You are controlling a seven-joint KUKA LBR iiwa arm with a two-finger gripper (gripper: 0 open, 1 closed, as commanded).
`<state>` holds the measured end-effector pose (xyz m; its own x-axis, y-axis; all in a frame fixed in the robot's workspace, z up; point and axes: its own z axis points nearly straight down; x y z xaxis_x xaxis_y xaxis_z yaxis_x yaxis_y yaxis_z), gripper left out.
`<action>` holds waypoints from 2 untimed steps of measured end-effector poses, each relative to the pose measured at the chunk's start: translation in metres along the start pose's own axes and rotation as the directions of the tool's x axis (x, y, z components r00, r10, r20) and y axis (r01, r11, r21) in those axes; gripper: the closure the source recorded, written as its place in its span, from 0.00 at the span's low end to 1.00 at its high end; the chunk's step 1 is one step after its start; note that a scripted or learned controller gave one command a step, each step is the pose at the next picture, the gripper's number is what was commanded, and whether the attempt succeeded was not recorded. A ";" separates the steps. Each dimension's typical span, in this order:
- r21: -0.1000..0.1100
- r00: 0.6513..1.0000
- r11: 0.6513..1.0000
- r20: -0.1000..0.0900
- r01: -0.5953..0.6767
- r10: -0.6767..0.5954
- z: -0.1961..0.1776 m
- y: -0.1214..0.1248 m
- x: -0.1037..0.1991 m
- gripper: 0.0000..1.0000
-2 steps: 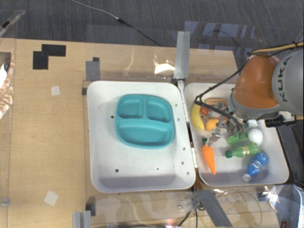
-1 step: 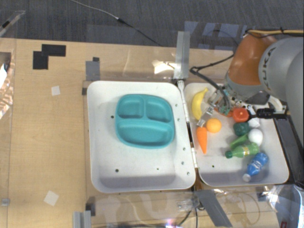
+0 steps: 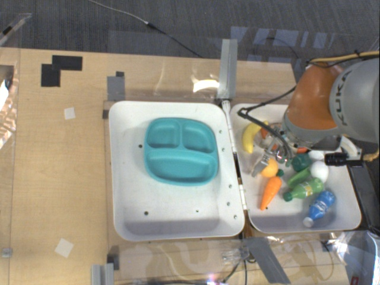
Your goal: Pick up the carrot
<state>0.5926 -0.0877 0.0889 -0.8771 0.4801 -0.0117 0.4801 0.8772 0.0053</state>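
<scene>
Nearest the camera, at the lower edge of the frame, runs the front rim of the left shallow white bin [image 3: 178, 233]. Centred in that bin sits a teal plastic compartment plate [image 3: 180, 151]. Right of centre, the right white bin [image 3: 341, 221] holds a yellow banana [image 3: 250, 136], an orange plastic carrot [image 3: 270, 192], green bottle-shaped toys [image 3: 304, 189], a white egg [image 3: 319, 171] and a blue bottle [image 3: 319, 206]. The carrot lies tilted at the bin's lower left, tip pointing down-left. The two-finger gripper [image 3: 268, 157] hovers just above its thick end; how far it is open cannot be determined. Judged light, rigid and smooth, the carrot is best gripped across its thicker mid-body.
</scene>
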 end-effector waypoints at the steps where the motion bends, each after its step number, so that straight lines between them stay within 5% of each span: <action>1: -0.002 0.987 0.987 0.003 -0.162 0.162 -0.001 -0.006 0.023 0.00; 2: -0.003 0.961 0.961 0.005 -0.277 0.277 -0.002 -0.038 0.068 0.00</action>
<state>0.5152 -0.0883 0.0899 -0.7095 0.7046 -0.0145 0.7045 0.7096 0.0118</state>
